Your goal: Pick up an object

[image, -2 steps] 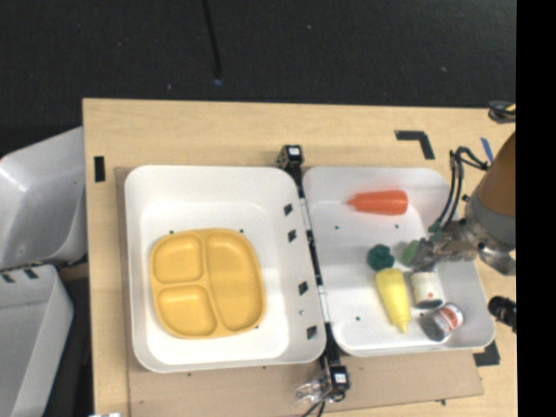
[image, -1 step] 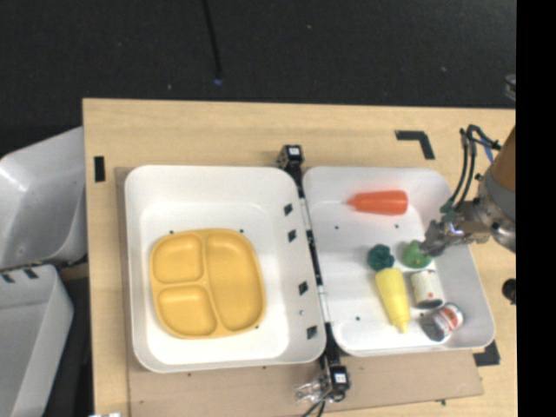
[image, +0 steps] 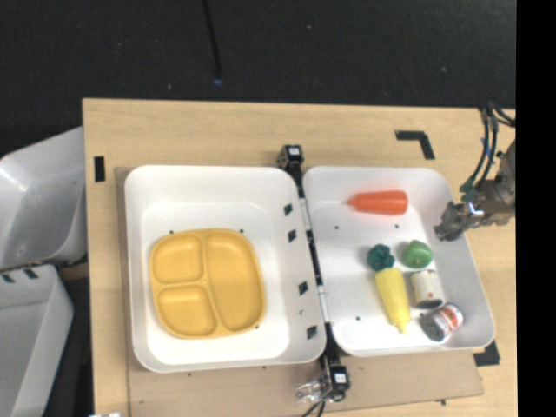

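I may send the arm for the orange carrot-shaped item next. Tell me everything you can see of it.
The carrot is a smooth orange toy, plastic by its look, blunt at the right end and tapering left. It lies flat, roughly level across the view, near the far wall of the right bin. Nothing touches it; the green pieces lie nearer the camera.

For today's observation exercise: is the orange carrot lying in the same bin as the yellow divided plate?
No. The carrot lies in the right bin, while the yellow divided plate sits in the left bin.

Yellow plate (image: 207,281), orange carrot (image: 379,201), green apple (image: 419,253), white bins (image: 139,320).
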`<state>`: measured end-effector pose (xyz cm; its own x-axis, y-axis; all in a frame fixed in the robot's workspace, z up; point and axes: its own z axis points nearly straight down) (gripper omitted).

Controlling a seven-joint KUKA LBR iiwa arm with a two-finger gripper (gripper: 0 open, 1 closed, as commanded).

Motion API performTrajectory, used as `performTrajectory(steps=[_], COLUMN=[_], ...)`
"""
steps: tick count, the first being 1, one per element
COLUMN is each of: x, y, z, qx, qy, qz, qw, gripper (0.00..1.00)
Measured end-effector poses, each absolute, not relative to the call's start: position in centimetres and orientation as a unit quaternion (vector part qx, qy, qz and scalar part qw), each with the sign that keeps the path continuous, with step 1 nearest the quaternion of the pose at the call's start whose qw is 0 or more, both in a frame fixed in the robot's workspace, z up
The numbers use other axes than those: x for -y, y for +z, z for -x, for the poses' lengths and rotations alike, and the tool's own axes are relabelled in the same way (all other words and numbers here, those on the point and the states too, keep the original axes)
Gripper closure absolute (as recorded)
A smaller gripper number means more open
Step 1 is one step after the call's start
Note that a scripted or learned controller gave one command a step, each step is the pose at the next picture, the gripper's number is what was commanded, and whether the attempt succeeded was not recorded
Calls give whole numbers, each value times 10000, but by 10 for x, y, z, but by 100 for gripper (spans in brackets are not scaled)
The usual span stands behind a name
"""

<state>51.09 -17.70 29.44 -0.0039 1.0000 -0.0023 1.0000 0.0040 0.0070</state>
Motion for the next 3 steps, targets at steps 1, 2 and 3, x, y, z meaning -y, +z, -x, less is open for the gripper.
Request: performTrajectory(steps=[1,2,3], x=[130,72,18], y=[277,275,258], z=[-510,-516,-515], qx=[-7088,-7096,-7093], qy=[2,7,1], qz=[-7054,-7046,-7049], qw=[8,2,-2], gripper=[100,100,100])
